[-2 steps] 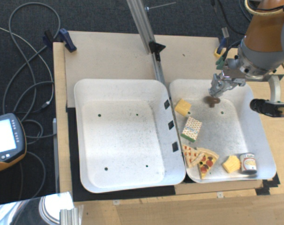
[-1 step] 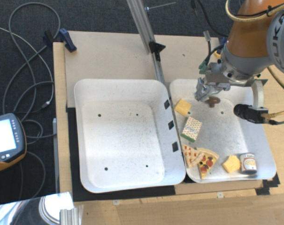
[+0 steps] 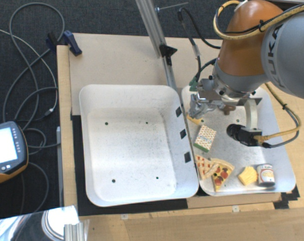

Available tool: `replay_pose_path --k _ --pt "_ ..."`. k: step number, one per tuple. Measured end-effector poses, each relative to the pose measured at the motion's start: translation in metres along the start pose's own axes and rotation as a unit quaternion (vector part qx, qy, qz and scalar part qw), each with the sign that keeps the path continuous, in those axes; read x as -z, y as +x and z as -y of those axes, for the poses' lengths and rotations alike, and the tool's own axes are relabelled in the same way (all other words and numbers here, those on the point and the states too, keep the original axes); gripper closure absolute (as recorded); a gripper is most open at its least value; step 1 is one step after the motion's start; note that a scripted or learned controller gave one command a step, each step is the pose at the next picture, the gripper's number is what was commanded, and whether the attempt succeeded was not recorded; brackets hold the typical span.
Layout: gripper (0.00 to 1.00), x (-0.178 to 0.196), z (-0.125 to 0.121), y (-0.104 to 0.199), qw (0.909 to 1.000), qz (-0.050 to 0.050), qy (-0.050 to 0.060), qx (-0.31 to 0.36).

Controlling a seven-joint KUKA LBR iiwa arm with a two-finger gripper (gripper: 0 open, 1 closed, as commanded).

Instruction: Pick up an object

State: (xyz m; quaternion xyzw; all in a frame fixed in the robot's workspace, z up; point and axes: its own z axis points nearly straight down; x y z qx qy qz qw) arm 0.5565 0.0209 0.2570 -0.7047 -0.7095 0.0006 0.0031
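Gripper [image 3: 198, 108] low in the right bin; finger state unclear; yellow piece [image 3: 194, 119] just beneath looks light, thin; pinch its edges.

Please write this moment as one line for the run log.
arm: over right bin | gripper: near yellow piece | pizza slice: untouched

I see two white bins [image 3: 126, 149], speckled; a yellow cheese wedge [image 3: 247, 175], a red-dotted pizza slice [image 3: 215, 169], a green-and-cream checked packet [image 3: 205, 137], tan table [image 3: 111, 59].
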Motion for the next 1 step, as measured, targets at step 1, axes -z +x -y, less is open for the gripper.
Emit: replay_pose_path --k 1 --pt "1.00 0.0001 0.0177 0.0464 1.0000 0.000 0.000 0.000"
